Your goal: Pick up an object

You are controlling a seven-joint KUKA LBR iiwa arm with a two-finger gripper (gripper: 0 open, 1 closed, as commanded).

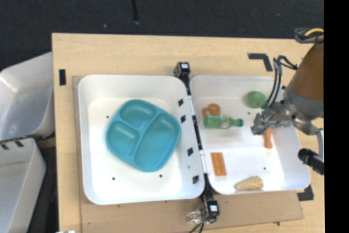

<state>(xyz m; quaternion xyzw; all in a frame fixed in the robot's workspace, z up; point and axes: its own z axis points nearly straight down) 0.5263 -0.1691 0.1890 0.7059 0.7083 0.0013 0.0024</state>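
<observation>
My gripper (264, 124) hangs over the right side of the right bin (289, 172), on the grey arm with its orange band (310, 76). A small orange stick-shaped object (268, 140) lies just below the gripper, partly covered by it. A green bottle (223, 123) lies on its side to the gripper's left, with an orange ring (211, 111) touching its upper end. A green round object (254, 99) sits above the gripper. An orange block (218, 163) and a tan wedge (249, 184) lie near the bin's front.
The left bin (92, 172) holds a blue divided plate (143, 135). A ridge with black clips (193, 133) separates the two bins. Grey containers (24, 101) stand off the bench at the left.
</observation>
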